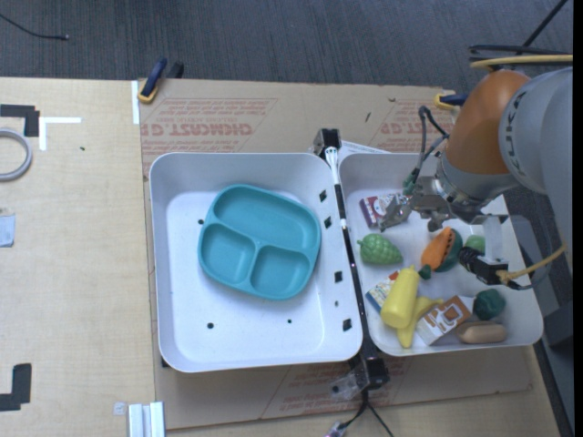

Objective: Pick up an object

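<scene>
2 white bins side by side on the bench: left bin [173, 271] carrying a teal 3-compartment plate [260, 241], right bin [521, 330] crowded with small toys. Grey arm [510, 126] reaching in from the right, gripper [398, 209] low over the right bin's far-left part, just above a green bumpy toy [380, 249]. Fingers spread a little, nothing between them. Nearer front: yellow bottle [400, 297], orange carrot toy [437, 249], small carton [445, 318], dark green piece [488, 302], tan sausage shape [482, 333].

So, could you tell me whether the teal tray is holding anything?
Empty: the teal tray in the left bin shows three bare compartments.
</scene>
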